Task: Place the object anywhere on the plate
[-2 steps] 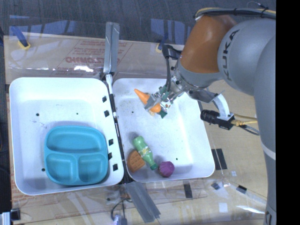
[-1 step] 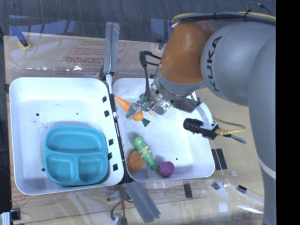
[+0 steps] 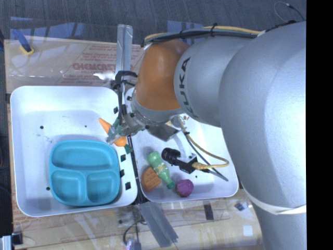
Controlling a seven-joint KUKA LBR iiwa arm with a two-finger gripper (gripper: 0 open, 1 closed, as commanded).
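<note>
Even, fairly bright light falls from overhead, with no hard glare. The two white bins (image 3: 31, 191) read a cool bluish white, and the left one carries a soft grey shadow across its far half, beneath the arm (image 3: 260, 98). The arm's grey shell shows a broad, smooth sheen. Focus is soft throughout, with fine detail smeared, and the floor beyond the bench's far edge is dim

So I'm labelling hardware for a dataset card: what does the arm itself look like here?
The arm is bulky, rounded and light grey, with a glossy orange band above the wrist and dark KUKA lettering beside it. The gripper is a small metallic assembly. A yellow cable and black ones run along the arm's top.
</note>
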